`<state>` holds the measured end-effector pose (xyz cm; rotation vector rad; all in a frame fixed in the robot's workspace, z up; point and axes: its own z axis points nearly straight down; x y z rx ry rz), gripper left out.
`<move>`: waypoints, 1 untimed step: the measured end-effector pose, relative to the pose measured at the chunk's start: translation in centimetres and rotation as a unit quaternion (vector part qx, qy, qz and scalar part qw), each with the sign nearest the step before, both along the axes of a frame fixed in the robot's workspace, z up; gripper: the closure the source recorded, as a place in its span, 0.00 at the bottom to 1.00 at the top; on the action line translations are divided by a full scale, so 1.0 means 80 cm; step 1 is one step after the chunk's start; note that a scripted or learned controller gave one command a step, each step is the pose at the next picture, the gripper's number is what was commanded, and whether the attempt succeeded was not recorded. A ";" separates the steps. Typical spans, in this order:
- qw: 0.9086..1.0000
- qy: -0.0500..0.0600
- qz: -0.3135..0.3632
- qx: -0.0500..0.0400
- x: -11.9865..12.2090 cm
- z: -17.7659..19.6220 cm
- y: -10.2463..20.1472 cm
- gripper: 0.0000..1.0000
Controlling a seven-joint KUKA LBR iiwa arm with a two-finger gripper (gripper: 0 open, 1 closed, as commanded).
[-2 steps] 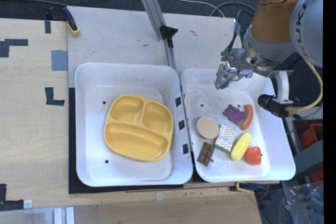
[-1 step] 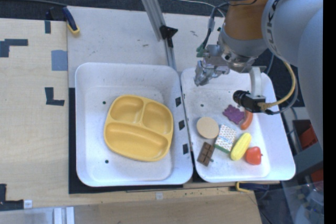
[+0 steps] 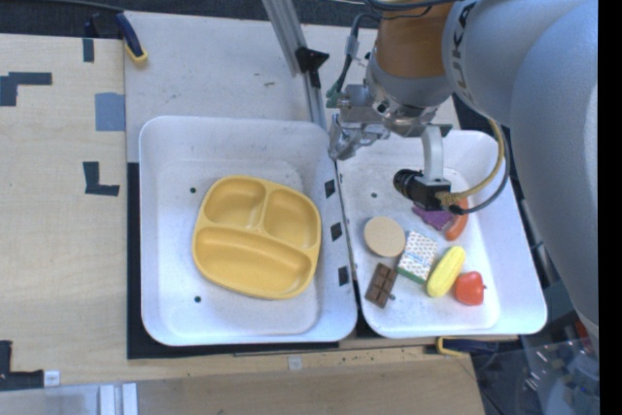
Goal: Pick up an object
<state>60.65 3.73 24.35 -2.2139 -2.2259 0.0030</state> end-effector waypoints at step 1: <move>1.000 0.000 0.001 0.000 0.001 -0.010 0.074 1.00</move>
